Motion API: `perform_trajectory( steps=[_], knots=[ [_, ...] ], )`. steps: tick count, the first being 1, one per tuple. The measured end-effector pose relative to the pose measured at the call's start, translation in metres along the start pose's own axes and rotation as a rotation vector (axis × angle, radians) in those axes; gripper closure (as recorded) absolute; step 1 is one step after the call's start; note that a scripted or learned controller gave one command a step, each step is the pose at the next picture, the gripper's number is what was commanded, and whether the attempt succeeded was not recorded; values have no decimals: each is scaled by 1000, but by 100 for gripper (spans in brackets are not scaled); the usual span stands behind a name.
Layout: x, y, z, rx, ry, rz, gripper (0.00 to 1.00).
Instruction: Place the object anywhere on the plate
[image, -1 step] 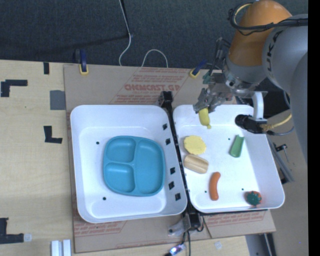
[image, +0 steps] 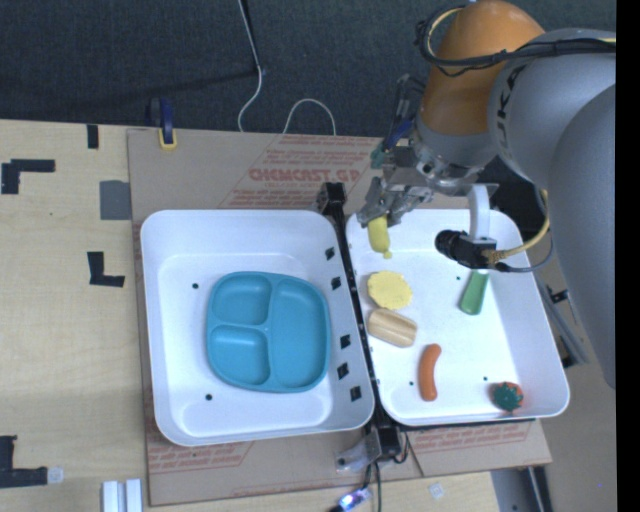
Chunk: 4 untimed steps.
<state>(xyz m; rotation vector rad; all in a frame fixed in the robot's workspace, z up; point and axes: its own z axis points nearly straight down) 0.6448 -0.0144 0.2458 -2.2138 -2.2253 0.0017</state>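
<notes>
Yellow catches your eye first: one small banana-like piece (image: 379, 235) hangs pinched between the fingers of the gripper (image: 384, 214), at the 11 o'clock corner of the right bin (image: 530, 300), its long axis running roughly 12 to 6. You count two white bins, and one blue plate (image: 268, 331) with three compartments in the left bin (image: 170, 300). You see five loose items in the right bin: yellow round piece (image: 390, 291), bread roll (image: 391, 327), sausage (image: 429, 372), green cylinder (image: 473, 291), small red-and-green piece (image: 507, 395).

Blue plate (image: 267, 331), white bins (image: 170, 240), yellow piece (image: 379, 236), green cylinder (image: 473, 291), orange sausage (image: 429, 372).
</notes>
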Motion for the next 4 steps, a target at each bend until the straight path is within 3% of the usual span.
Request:
perform_trajectory(
  steps=[3,4],
  knots=[
    [151,-12,11,2,-1,0,100],
    [149,-12,10,0,-2,2,0]
  ],
)
